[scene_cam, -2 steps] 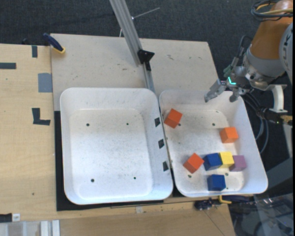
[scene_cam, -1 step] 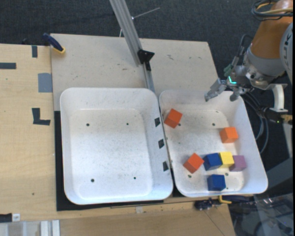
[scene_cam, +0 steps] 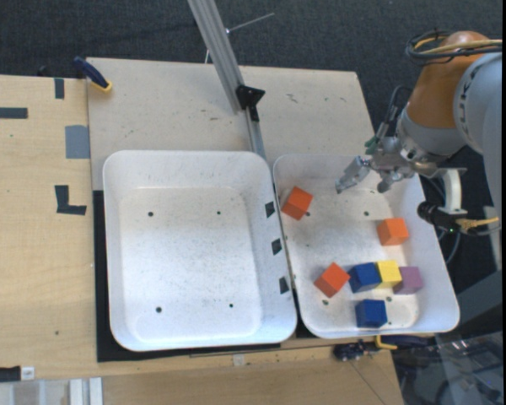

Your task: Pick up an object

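camera view: gripper (scene_cam: 368,180) fingers spread, holding nothing, poised over right bin (scene_cam: 308,298) upper end, likely lining up on orange cube (scene_cam: 297,202).

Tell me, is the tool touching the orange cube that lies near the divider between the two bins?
Apart. The camera view shows bare white bin floor between the tool and that orange cube.
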Robot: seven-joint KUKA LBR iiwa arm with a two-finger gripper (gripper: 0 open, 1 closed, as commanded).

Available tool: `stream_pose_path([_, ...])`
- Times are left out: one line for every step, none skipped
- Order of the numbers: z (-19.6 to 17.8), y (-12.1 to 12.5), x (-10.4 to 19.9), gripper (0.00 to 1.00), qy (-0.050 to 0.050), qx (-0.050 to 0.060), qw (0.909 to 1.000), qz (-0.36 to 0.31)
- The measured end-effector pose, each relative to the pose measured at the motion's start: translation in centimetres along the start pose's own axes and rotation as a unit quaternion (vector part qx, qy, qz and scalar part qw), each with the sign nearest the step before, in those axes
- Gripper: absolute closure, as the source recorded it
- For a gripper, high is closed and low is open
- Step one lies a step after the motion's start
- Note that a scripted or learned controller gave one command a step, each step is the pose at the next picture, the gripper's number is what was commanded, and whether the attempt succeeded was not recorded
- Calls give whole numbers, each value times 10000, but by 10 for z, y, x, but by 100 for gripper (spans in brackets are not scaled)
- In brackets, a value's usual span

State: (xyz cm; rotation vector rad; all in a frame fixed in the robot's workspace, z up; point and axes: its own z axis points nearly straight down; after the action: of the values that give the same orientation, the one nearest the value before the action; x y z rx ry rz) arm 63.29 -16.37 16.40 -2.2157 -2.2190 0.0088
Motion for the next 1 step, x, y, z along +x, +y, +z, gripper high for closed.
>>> stream_pose_path([65, -3, 1, 0, 1, 3, 10000, 0])
